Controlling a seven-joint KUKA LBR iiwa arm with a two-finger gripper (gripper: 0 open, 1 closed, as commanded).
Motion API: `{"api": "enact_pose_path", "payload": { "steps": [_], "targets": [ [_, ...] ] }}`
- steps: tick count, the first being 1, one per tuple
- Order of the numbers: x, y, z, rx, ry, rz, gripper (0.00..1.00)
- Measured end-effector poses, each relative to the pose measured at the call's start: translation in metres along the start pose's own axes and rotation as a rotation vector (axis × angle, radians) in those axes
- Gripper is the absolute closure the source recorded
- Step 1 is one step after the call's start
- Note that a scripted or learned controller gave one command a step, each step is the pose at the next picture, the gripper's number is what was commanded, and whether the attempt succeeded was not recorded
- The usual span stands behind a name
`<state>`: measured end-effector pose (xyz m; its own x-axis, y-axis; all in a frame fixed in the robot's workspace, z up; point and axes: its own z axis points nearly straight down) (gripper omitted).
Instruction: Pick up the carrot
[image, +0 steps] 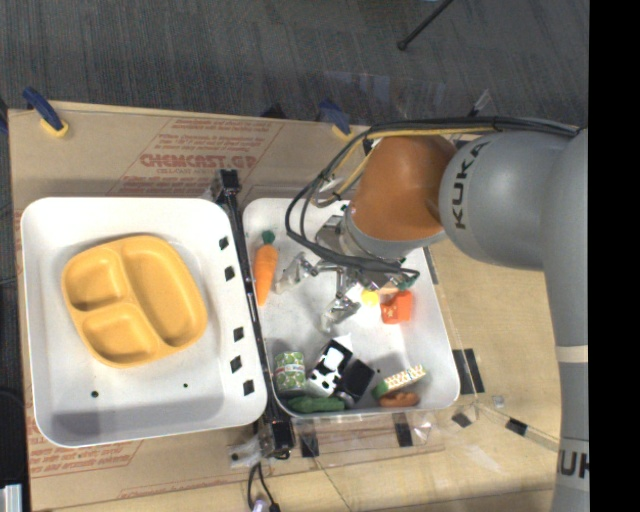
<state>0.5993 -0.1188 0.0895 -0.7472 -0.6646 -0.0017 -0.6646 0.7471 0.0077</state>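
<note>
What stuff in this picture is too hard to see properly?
- Gripper, camera view: the arm's orange band covers its top, and the tips are too small and shiny to tell what they're doing.
- Back right part of the right bin: hidden under the arm.
- Green thing and brown thing at the bin's front wall: partly tucked behind other toys, too small to name.
- Carrot: plainly seen, lying by the bin's left wall.

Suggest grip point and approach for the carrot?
Probably mid-body of the carrot, from above. It lies flat, long axis along the right bin's left wall, green top at the far end; close across its width. The wall beside it leaves little clearance.
</note>
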Motion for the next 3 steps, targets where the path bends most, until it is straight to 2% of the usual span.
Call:
{"api": "enact_pose_path", "payload": {
  "steps": [1, 2, 3],
  "targets": [
    [-0.025, -0.014, -0.003, 0.007, 0.02, 0.236, 0.0],
    [-0.023, -0.008, -0.001, 0.006, 0.022, 0.432, 0.0],
    [-0.057, -0.022, -0.004, 0.011, 0.002, 0.774, 0.0]
  ]
}}
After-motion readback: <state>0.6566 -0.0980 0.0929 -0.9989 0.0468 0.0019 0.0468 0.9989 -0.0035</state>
